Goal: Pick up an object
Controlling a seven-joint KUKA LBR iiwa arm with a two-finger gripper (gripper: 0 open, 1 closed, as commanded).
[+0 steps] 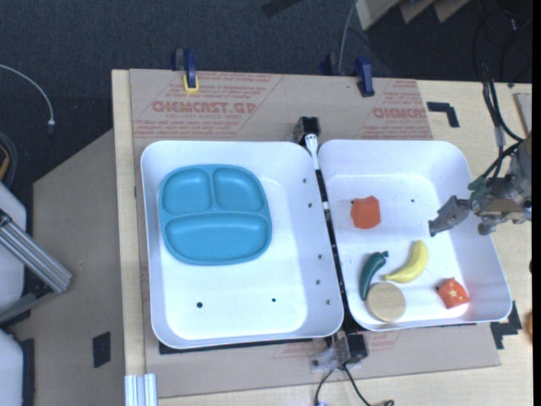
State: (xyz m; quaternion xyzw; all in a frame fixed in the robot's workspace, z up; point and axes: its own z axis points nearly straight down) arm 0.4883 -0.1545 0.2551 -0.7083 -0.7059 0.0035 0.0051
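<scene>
Task names no particular object, so took as candidates all five loose pieces in the right bin (397, 161). Logged the banana (408, 263) as reference: lying flat, curved, on the bin floor. Touching or nearly touching it on the left, a green pepper (372, 271); just below that, against the pepper's lower end, a round tan disc (386, 301). Up and to the left of the banana, standing apart, an orange-red block (365, 212), possibly a toy vegetable but too small to name for certain. Down and to the right of the banana, near the bin's lower corner, a small red piece (453, 293). Judged scattered rather than arranged: no stacking, no common orientation, presumably strewn so that a grasp must cope with random poses. Well to the left of the banana, in the left bin (237, 324), a blue divided plate (216, 215), sitting flat with nothing in it. Found the gripper (444, 220) up and to the right of the banana, over the right bin's far side, reaching in slantwise with its dark tip angled down towards the banana. Apart from every piece; nothing held. Jaw state: cannot tell at this resolution. Height above the bin floor likewise not readable from a top-down slant. Judged as an approach stage, pick not yet made; nearest candidates the banana and the small red piece.
</scene>
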